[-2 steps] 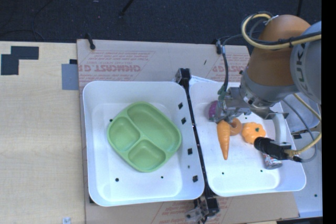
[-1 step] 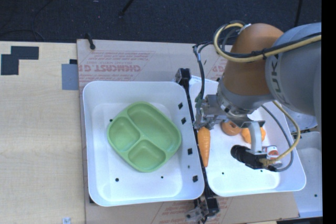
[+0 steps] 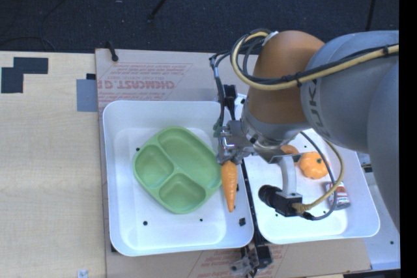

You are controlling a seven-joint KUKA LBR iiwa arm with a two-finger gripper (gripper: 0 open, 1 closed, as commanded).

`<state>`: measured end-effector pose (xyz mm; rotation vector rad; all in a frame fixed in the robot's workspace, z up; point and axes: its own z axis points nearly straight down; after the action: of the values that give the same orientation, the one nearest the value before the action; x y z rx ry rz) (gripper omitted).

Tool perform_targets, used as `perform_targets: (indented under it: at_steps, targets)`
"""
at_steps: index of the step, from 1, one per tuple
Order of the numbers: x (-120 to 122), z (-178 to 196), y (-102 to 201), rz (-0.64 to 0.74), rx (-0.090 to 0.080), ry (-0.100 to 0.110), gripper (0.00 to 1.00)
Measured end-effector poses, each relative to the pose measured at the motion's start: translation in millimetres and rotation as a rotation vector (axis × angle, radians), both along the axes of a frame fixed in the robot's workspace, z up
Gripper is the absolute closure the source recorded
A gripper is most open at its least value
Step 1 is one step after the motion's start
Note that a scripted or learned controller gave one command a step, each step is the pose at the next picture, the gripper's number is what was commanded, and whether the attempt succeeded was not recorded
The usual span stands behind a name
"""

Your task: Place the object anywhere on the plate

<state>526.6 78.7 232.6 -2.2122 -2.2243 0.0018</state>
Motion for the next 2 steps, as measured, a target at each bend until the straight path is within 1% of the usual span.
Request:
perform_targets:
  at_steps: [1, 2]
  targets:
    - [7.1, -2.3, 49.2, 0.000, -0.001, 0.000, 1.00]
    - [0.8, 4.2, 43.6, -0.005, -0.003, 0.001, 1.00]
